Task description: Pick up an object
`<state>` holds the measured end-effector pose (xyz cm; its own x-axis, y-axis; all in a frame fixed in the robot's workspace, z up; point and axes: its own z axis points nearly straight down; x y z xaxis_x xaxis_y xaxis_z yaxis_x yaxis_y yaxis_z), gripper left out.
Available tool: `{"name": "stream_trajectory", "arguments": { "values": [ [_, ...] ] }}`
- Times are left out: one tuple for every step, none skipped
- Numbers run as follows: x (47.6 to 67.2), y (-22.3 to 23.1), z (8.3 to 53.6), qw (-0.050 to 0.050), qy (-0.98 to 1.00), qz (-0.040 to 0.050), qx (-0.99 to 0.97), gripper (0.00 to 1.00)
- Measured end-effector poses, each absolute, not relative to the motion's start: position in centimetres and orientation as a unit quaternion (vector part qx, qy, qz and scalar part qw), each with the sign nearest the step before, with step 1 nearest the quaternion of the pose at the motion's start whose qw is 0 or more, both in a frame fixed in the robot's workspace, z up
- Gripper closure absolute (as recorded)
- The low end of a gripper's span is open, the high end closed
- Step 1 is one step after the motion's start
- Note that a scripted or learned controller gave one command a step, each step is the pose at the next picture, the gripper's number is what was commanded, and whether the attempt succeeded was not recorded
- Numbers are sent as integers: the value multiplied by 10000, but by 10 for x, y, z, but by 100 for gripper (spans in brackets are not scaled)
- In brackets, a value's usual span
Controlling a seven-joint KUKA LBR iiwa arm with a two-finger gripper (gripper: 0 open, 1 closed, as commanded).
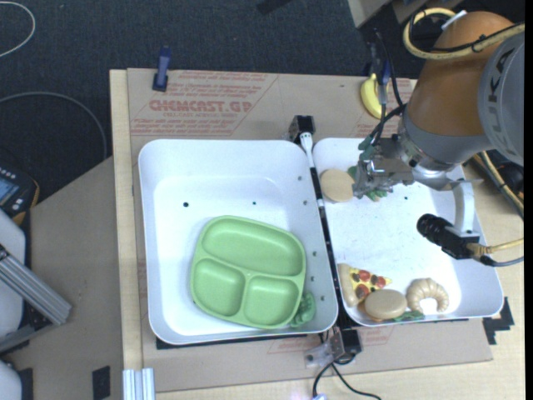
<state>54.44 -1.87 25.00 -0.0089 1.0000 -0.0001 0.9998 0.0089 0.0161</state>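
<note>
My claw [372,182] hangs low over the right bin [466,273], near its far left corner. I cannot tell how wide it stands. A round tan piece [336,185] lies just beside it, toward the bin's left wall, closest to me. The croissant [428,294] sits well apart, at the near edge.

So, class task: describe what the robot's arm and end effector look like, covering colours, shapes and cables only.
The arm is bulky and rounded, grey, with a wide orange band above the wrist. Its metallic end effector is small, silver-grey, with dark wires running to it. A yellow cable loops near the top, and a black cylindrical attachment juts below.
</note>
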Motion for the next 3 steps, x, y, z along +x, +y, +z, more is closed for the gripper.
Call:
{"name": "stream_trajectory", "arguments": {
  "values": [
    [493, 30, 310, 12, 7090, 20, 7052, 100],
    [479, 41, 372, 21, 7081, 25, 7061, 100],
    [479, 94, 348, -19, 7085, -15, 7057, 100]
  ]
}}
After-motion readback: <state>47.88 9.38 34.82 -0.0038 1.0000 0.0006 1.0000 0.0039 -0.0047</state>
